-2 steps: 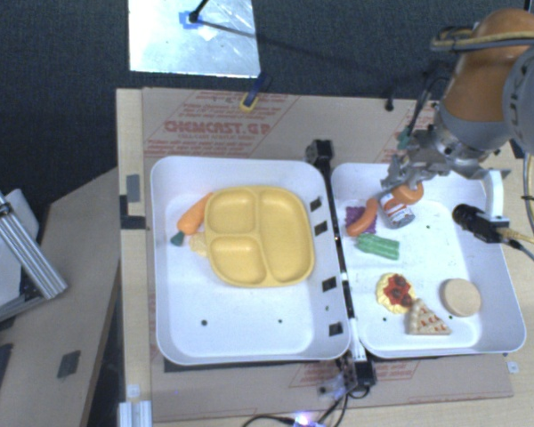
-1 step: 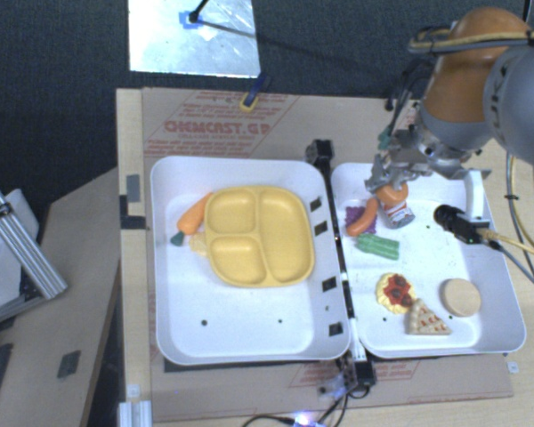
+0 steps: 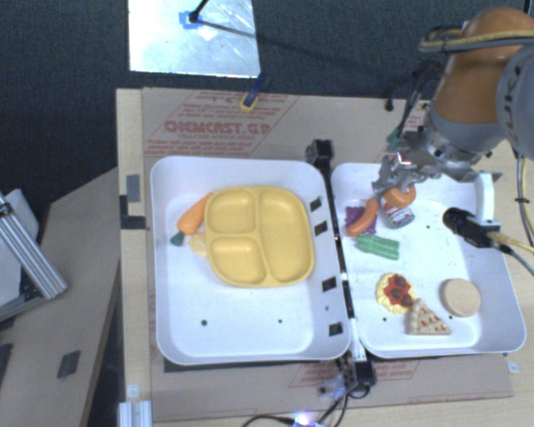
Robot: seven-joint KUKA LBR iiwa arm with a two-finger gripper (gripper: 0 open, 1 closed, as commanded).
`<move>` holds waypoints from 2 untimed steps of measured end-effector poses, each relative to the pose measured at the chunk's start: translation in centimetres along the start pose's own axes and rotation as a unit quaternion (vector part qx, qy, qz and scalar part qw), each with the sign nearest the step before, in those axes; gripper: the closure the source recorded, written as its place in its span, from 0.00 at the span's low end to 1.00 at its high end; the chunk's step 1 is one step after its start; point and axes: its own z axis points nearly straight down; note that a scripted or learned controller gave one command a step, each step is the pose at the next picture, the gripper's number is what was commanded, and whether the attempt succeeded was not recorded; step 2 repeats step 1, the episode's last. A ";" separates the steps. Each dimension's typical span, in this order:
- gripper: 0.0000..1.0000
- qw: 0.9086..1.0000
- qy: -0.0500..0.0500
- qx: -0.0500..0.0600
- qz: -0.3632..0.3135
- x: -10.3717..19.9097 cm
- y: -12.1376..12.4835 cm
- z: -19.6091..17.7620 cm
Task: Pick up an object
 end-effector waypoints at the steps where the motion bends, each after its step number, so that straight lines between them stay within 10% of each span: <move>1: 1.00 1.000 0.000 0.001 -0.001 0.1 1.1 1.7; 2: 1.00 1.000 0.000 0.001 -0.001 0.1 1.1 1.7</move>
